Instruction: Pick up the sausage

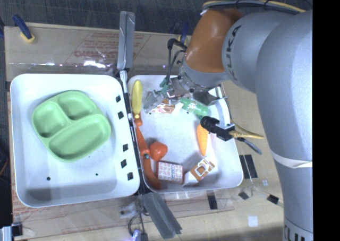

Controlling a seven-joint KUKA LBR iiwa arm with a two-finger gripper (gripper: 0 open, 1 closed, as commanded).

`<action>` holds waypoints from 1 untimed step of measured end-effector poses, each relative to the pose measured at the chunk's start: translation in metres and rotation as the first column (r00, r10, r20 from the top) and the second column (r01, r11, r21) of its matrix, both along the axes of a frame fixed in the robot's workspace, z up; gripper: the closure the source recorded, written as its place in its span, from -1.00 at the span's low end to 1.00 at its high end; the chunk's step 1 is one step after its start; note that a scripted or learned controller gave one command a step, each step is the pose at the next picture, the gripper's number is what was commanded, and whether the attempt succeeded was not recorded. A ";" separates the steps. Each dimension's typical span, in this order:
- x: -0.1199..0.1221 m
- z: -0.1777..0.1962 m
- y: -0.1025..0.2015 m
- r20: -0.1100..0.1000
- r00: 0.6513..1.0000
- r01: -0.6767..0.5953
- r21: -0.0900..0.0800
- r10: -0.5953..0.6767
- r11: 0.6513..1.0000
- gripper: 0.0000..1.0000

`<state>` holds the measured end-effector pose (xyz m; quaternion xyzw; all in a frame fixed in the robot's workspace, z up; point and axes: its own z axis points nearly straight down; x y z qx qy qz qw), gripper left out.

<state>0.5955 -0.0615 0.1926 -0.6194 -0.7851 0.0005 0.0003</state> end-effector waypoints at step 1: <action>-0.074 -0.001 0.028 -0.002 0.985 -0.173 0.001 0.173 0.985 -1.00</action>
